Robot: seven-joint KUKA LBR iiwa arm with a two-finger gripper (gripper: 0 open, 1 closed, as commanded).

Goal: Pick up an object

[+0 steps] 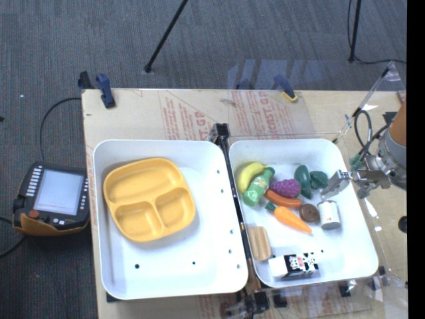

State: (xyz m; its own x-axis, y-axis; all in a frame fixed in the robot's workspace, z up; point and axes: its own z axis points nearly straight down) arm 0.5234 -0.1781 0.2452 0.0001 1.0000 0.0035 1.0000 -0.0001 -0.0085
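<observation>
The grey metal jaws [334,185], their state impossible to tell, hover in the right white bin [345,248] just above the small white can [329,214], and should descend squarely over it.

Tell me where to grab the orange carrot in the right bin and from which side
Grip the carrot across its thick middle, coming straight down from above. It lies flat and slanted, so set the fingers crosswise to its length. A brown piece crowds its upper side, so probably stay nearer the lower end.
</observation>
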